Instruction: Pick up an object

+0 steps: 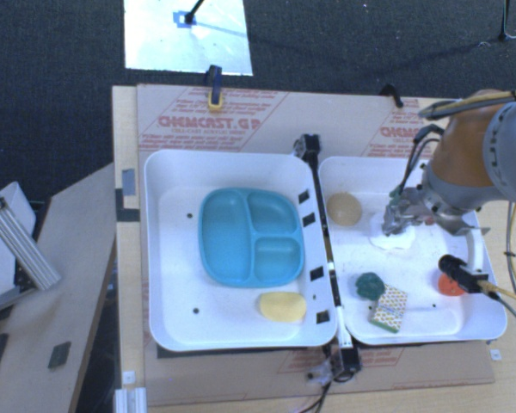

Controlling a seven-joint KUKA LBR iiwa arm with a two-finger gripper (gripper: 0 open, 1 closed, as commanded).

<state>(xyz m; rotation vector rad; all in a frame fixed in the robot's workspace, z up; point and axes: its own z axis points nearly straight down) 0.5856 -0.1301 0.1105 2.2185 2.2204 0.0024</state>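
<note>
Hovering low in the right bin [490,321], the end effector [396,224] touches a white object [397,240]; grip state unclear.

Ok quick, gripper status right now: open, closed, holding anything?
Gripper: down in the right bin, right at the white object; open or shut cannot be told, and no grasp is visible.
</note>
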